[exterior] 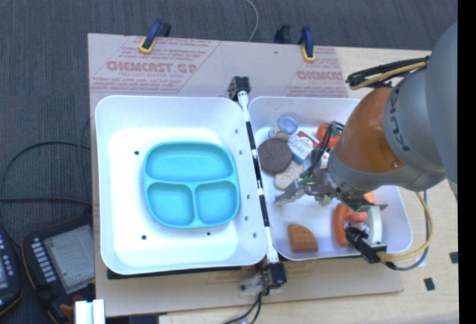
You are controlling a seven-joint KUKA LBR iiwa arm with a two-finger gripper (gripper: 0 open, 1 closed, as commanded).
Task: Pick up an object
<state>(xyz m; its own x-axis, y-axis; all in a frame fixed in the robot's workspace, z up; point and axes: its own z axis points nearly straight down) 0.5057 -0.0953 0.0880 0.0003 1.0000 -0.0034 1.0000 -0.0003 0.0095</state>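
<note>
the grey arm with its orange band [368, 133] reaches in from three o'clock and hangs over the right bin [401, 237], its gripper [301, 189] low among the clutter near the bin's middle; whether the tool is apart, together or clamped on anything cannot be told, as the metal parts blur into the things beneath. just at nine o'clock of the gripper lies a pale round biscuit [284, 180], and at eleven o'clock of it a dark brown round cookie [274, 155]. a blue bottle cap [288, 124] sits toward twelve o'clock in the bin, with a small red and white packet [301, 144] just below it. a tan wedge like a piece of toast [303, 238] rests at six o'clock, near the bin's front wall, and an orange carrot-like thing [340, 224] lies beside it at three o'clock. the left bin [119, 166] holds a light blue divided plate [192, 183], well apart from the gripper.
</note>
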